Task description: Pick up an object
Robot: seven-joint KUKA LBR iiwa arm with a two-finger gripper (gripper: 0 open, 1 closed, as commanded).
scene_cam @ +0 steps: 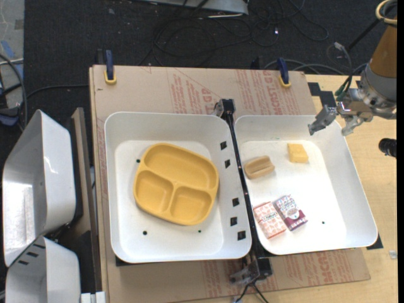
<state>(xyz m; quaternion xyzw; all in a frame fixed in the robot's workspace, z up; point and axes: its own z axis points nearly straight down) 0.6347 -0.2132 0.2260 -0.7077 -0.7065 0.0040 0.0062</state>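
Gripper: at the upper right of the frame, over the top right rim of the right bin; its two fingers are spread apart with nothing between them.
Arm: comes in from the right edge, orange band above the grey wrist.
Right bin: white, shallow, on the right half of the bench.
Yellow block: in the upper part of the right bin, below and left of the gripper, squarish, edges roughly parallel to the frame.
Tan bread-like piece: upper left of the right bin, near the divider; long axis runs left-right, tilted slightly up toward the right.
Red-and-white packets: two, side by side and touching, lower centre of the right bin; each long axis runs from upper left to lower right.
Left bin: white, in the centre-left of the frame.
Yellow divided plate: lies flat in the left bin, three compartments, long axis from upper left to lower right.
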